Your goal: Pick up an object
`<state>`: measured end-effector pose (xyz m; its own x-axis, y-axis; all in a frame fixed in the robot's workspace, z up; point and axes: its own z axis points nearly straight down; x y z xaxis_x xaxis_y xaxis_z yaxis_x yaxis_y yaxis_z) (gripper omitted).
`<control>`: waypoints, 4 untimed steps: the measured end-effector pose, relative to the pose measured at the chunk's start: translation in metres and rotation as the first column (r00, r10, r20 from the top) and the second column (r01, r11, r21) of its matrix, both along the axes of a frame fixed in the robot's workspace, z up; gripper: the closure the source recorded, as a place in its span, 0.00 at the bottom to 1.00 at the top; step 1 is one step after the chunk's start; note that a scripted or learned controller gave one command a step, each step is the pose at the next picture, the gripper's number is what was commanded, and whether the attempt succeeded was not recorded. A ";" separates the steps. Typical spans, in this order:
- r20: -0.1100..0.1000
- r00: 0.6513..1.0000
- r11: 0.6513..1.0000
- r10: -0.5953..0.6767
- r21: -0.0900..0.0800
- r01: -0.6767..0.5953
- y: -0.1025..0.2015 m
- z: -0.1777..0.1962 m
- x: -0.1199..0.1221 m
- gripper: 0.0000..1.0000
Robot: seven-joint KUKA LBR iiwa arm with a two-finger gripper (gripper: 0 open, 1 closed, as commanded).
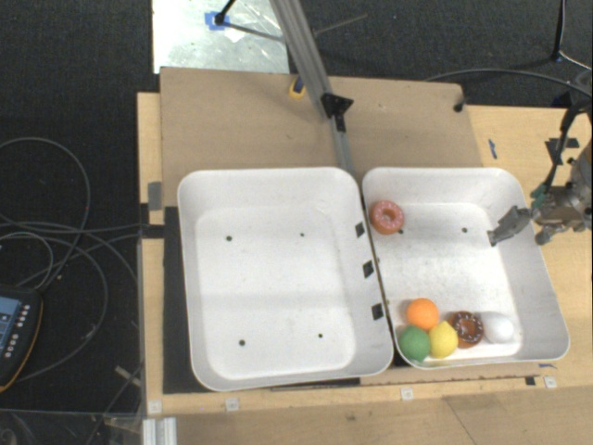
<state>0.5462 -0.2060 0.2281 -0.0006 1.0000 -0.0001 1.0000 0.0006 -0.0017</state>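
White bins sit side by side; all the objects lie in the right bin (435,248). A pink donut (386,216) rests alone near its upper left corner. An orange (422,312), a green ball (414,343), a lemon (443,339), a brown donut (466,328) and a white ball (498,329) crowd its lower edge, touching one another. My gripper (523,227) hangs over the bin's right rim, fingers spread, pinching nothing. I judge the pink donut the easier pick, since nothing crowds it.

No text, label or number is legible.
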 end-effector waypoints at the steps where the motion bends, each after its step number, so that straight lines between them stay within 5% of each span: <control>1: 0.000 1.000 1.000 0.000 0.001 0.000 0.005 -0.044 -0.005 0.00; 2: 0.000 1.000 1.000 0.000 0.001 0.000 0.002 -0.090 0.004 0.00; 3: 0.005 1.000 1.000 0.002 -0.001 -0.002 0.001 -0.077 0.005 1.00; 4: 0.008 1.000 1.000 0.005 -0.002 -0.005 0.003 -0.032 0.009 1.00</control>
<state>0.5556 -0.2025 0.1958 -0.0056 1.0000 -0.0022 1.0000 0.0057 0.0061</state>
